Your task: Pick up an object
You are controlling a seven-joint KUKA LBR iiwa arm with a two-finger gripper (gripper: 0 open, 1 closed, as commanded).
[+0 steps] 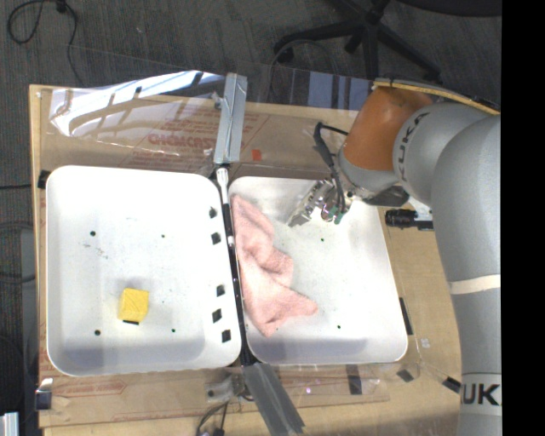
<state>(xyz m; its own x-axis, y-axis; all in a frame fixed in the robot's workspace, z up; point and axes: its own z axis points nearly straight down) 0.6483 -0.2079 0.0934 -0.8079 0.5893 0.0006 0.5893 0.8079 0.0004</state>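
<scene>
We see two white bins side by side on a brown bench (pixel 285 128). The left bin (pixel 128 213) & the right bin (pixel 362 281) touch along the middle. Little black dots sit on the floor of each bin. Small black squares (pixel 218 294) run down the left bin's wall next to the middle. A gray metal bar (pixel 228 119) lies on the bench at the back, w/ its end right at the spot where the bins meet. A shiny clear plastic sheet (pixel 128 98) lies behind the left bin. The floor is dark carpet (pixel 170 43). On it at the top we see black chair legs (pixel 366 34) & a thin black cord (pixel 34 21) in the top left corner.
</scene>
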